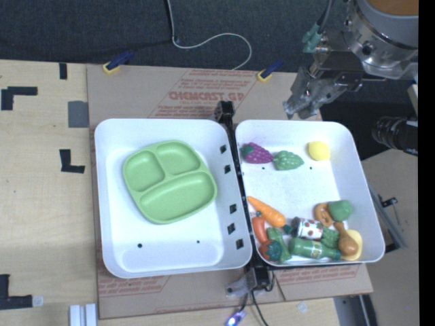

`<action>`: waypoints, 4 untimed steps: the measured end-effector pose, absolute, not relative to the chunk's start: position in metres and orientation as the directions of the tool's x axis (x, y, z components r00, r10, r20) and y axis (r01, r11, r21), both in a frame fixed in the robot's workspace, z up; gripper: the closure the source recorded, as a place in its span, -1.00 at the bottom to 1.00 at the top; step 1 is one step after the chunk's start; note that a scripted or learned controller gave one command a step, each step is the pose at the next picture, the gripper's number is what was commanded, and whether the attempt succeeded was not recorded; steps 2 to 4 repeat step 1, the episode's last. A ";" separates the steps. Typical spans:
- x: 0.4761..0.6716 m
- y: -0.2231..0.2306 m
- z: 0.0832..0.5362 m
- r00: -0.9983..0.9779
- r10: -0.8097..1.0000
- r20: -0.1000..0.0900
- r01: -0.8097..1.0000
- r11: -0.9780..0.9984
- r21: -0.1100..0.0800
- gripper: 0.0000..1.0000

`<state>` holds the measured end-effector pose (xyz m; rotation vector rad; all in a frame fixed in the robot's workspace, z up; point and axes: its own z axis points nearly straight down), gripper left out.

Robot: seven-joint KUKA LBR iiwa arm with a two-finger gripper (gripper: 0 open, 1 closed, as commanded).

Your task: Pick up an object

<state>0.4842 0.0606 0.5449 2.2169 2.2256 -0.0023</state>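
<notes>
My gripper (304, 104) hangs above the back edge of the right bin (353, 156), with nothing visible between its fingers. Below and in front of it, in the bin's far part, lie purple grapes (256, 153), green grapes (287, 160) and a yellow lemon (318, 151). An orange carrot (266, 210) lies nearer the middle. A heap of toy foods (309, 236) fills the near right corner, with a small can, a green bottle and a pear among them.
The left bin (115, 182) holds a green divided plate (170, 180). Black clips line the seam between the bins (233, 182). A white cable (204, 43) loops over the bench behind the bins.
</notes>
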 end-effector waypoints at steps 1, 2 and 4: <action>0.483 0.057 0.452 0.000 1.000 -0.002 1.000 0.000 -0.012 1.00; 0.483 0.057 0.452 0.000 1.000 -0.002 1.000 0.000 -0.012 1.00; 0.483 0.057 0.452 0.000 1.000 -0.002 1.000 0.000 -0.012 1.00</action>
